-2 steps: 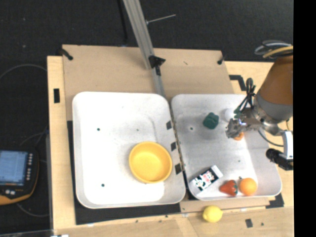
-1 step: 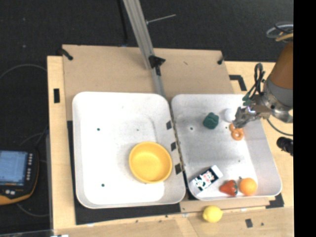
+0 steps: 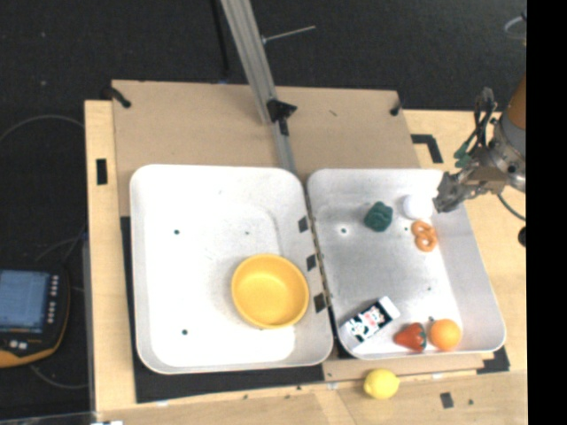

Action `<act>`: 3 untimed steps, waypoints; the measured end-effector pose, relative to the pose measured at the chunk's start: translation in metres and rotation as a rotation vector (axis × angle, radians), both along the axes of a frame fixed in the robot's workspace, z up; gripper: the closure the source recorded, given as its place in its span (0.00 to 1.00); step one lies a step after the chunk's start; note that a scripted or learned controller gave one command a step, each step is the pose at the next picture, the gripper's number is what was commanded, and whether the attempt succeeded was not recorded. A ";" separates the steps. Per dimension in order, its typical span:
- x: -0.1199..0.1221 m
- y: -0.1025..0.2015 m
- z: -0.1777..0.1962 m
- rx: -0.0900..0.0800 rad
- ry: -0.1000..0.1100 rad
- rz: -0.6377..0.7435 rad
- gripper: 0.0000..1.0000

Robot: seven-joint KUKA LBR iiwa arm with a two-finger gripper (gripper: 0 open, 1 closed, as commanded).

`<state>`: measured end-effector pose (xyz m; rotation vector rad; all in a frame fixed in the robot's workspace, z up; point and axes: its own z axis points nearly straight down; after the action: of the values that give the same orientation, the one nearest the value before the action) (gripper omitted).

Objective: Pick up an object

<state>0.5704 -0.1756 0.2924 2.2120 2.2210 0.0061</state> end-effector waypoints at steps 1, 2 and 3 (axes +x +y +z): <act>0.004 0.043 0.000 0.002 0.006 -0.001 1.00; 0.001 0.094 -0.019 0.002 0.007 0.001 1.00; -0.003 0.135 -0.026 0.002 0.007 0.001 1.00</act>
<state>0.5675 -0.0409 0.2669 2.2152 2.2261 0.0007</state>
